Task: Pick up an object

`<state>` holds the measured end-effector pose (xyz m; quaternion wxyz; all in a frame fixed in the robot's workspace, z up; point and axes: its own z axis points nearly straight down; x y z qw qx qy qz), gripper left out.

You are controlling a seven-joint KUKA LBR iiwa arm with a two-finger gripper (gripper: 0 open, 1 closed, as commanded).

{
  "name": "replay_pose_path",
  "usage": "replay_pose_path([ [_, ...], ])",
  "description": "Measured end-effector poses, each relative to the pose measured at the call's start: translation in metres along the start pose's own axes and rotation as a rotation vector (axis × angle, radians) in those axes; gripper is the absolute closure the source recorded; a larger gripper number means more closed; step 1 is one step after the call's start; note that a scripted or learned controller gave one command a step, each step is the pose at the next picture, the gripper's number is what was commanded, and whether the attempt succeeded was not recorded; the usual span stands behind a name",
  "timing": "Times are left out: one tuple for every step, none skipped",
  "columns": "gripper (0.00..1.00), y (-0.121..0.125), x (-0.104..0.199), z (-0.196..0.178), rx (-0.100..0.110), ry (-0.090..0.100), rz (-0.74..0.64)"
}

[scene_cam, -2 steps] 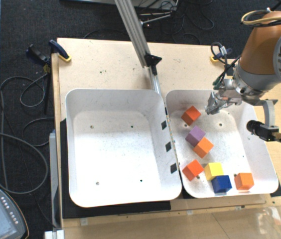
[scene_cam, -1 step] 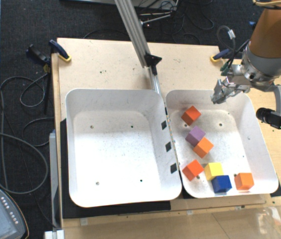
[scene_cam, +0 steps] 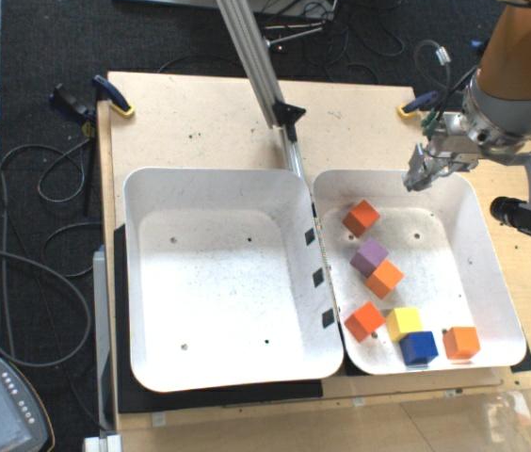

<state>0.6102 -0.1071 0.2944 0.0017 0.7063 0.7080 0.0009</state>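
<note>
The gripper (scene_cam: 420,179) hangs over the far edge of the right bin (scene_cam: 491,262), its tip pointing down at the bin's upper rim, and nothing sits between it and the bin; whether it is wide or narrow I cannot tell from this slant. All the candidate objects lie in that bin: an orange cube (scene_cam: 362,217) nearest the gripper and standing by itself, a purple cube (scene_cam: 370,255) touching a second orange cube (scene_cam: 385,277), then a tight cluster near the front of another orange cube (scene_cam: 366,320), a yellow cube (scene_cam: 403,322) and a blue cube (scene_cam: 419,347), with one more orange cube (scene_cam: 461,342) just beside them. The left bin (scene_cam: 152,252) on the worktop (scene_cam: 200,121) holds no cubes. The sensible choice is probably the lone orange cube at the back: it has free space on every side, so a descent centred over it risks no neighbour. The clustered cubes would likely jam or get nudged aside.
</note>
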Motion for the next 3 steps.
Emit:
replay_pose_path([
  [1.0, -0.003, 0.063, 0.013, 0.005, 0.003, -0.006],
  [1.0, -0.004, 0.12, 0.012, 0.004, 0.003, -0.006],
  [1.0, -0.002, 0.169, 0.015, 0.004, 0.002, -0.005],
])
